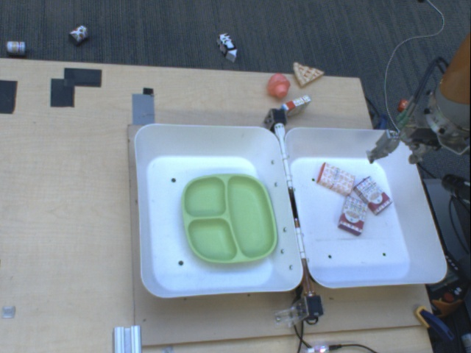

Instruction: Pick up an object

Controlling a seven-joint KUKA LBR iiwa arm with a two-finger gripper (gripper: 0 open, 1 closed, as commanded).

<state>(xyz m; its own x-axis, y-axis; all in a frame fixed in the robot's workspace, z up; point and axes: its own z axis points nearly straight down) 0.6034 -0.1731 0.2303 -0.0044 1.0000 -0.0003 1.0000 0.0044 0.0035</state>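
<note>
Three small red-and-white cartons lie in the right bin [383,263]: one [336,178] at the upper left of the group, one [372,195] to its right, and one [353,215] below them. My gripper [398,150] hangs over the bin's upper right corner, up and to the right of the cartons and apart from them. Its fingers are spread open with nothing between them.
A green divided plate [229,218] rests in the left bin [158,197]. Behind the bins on the bench lie a red ball [278,85], a pizza-slice toy [307,73] and a small tube [298,104]. Small items are scattered on the dark floor beyond.
</note>
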